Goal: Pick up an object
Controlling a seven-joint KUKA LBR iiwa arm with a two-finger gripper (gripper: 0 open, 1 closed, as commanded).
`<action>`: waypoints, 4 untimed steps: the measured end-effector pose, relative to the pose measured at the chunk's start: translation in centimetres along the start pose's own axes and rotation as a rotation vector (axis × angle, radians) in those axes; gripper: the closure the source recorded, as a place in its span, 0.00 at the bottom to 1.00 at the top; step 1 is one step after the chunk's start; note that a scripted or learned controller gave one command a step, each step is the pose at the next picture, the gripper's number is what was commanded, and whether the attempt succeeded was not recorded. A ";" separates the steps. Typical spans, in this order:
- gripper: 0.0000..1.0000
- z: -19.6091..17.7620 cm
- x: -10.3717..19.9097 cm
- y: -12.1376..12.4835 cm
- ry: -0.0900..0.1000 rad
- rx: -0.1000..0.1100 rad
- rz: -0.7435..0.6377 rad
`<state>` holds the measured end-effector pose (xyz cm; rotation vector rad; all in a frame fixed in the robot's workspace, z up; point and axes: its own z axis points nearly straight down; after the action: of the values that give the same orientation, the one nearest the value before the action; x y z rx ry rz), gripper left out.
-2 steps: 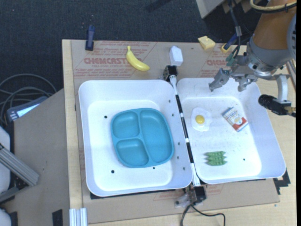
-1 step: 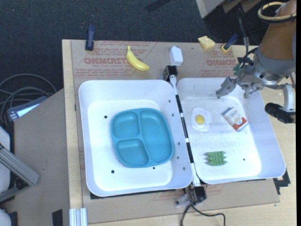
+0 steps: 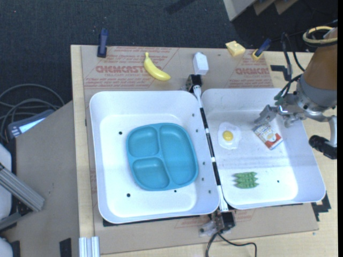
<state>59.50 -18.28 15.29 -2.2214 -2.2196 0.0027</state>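
Surface [image 3: 134,63]: brown printed board carrying two shallow white bins. Left bin [image 3: 107,116] holds a blue plastic plate [image 3: 161,157], rounded, split into three compartments. Right bin [image 3: 300,181] holds three small things: a white-and-red packet [image 3: 269,137], flat and tilted, near the back right; a fried-egg toy [image 3: 228,137], glossy; bumpy green pea pods [image 3: 246,180] toward the front. Jaws [image 3: 266,116] just above the packet; whether spread or pinching, cannot tell. A yellow banana [image 3: 155,68] lies outside on the board.

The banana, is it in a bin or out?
Out. The banana lies on the bench board behind the left bin, past its rim, touching neither bin.
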 end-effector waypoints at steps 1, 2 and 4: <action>0.00 6.3 -2.7 -2.5 0.001 0.001 0.000; 1.00 5.2 -2.7 -2.4 -0.001 -0.004 0.000; 0.00 6.8 4.5 3.0 0.001 -0.004 -0.002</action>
<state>62.51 -13.81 8.48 -2.2208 -2.2239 -0.0030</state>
